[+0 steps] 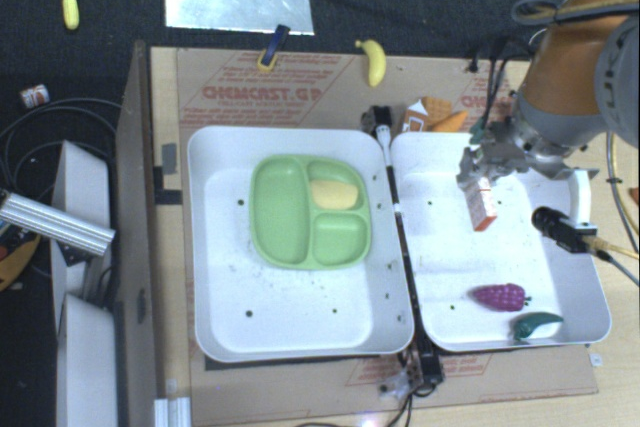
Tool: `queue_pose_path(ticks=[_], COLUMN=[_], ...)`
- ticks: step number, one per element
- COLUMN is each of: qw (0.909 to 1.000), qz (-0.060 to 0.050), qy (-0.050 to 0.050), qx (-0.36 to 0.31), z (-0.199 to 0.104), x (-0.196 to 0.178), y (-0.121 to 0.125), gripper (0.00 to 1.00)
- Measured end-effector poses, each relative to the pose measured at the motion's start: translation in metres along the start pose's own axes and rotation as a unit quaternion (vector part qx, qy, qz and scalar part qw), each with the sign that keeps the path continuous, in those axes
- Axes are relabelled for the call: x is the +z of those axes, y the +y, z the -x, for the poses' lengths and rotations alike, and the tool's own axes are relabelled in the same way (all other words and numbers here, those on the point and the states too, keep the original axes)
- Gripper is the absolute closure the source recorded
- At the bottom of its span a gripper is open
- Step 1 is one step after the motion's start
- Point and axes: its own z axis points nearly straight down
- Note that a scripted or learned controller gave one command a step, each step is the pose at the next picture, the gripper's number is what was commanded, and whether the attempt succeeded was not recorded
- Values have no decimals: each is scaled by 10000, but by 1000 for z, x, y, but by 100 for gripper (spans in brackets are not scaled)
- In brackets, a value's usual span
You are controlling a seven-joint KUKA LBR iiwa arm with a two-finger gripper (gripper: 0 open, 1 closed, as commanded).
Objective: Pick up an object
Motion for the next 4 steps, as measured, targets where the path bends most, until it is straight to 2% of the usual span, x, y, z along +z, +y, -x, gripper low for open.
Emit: queue_pose_path(ticks=[1,2,3,4], qw=[10000,10000,10000,10000], qz=[51,36,40,30], qy=[0,-15,0,0], qx=[-34,13,-36,-31], z=[-31,15,-22,-35], x=[-47,-44,-42,-47], y=[-21,-28,-6,-17], gripper=[100,100,100,100])
